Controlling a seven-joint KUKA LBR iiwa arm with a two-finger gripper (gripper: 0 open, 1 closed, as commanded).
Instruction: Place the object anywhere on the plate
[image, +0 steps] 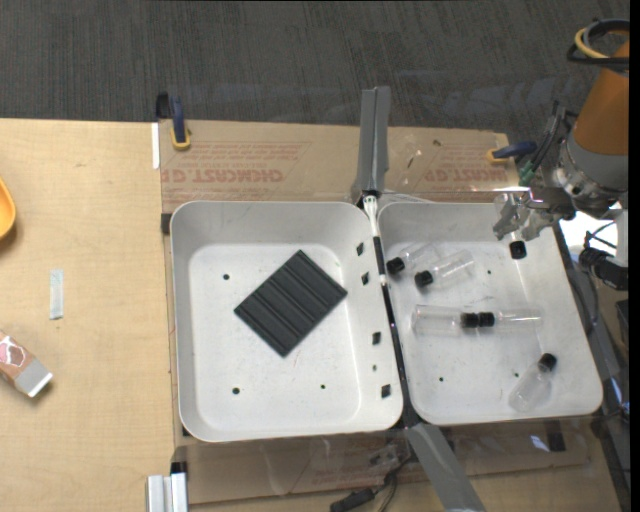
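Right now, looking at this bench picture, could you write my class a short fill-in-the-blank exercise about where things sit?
1. The dark ribbed square plate lies in the ____ white bin.
2. The clear plastic vials with black caps lie in the ____ white bin.
3. The arm's hand hovers over the right bin's ____ corner.

Missing words: left; right; far right

Blue clamps (178, 120), cardboard sheet (300, 170).
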